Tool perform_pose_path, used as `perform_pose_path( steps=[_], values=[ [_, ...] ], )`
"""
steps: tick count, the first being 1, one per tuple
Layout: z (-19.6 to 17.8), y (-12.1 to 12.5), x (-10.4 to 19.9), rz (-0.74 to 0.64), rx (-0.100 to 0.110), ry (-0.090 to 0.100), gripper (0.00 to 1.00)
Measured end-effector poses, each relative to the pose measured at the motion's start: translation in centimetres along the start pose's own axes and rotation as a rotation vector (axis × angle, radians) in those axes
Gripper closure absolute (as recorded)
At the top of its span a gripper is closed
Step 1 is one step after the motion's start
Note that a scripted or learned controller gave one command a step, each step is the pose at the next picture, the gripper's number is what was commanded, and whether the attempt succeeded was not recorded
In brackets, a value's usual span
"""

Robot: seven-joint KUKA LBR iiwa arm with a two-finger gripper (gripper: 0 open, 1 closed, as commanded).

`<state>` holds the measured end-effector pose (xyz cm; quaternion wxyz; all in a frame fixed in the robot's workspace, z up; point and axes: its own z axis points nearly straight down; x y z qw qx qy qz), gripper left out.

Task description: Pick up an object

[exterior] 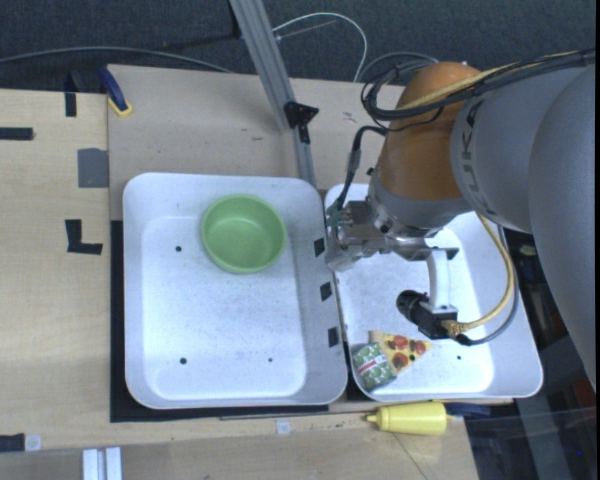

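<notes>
A green bowl point(243, 233) sits upright in the back part of the left bin point(160, 368). In the right bin point(510, 373), near its front left corner, lie a small green and white printed packet point(372, 364) and a toy pizza slice point(404, 348), touching each other. The arm's grey and orange wrist hangs over the back left of the right bin, and the gripper point(342, 246) points down near the wall between the two bins. Its fingertips are hidden under the wrist body. The gripper is well behind the packet and the pizza slice, to the right of the bowl.
A yellow bottle point(412, 418) lies on its side on the bench just in front of the right bin. A grey pole point(265, 53) slants over the bench behind the bins. Cables loop around the arm's wrist.
</notes>
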<state>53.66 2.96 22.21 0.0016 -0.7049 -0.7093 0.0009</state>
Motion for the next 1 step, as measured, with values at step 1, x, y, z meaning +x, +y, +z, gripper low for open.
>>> perform_pose_path(
  steps=[1],
  values=[
    [-1.05,0.14,5.27,-0.001,-0.002,0.001,1.00]
  ],
)
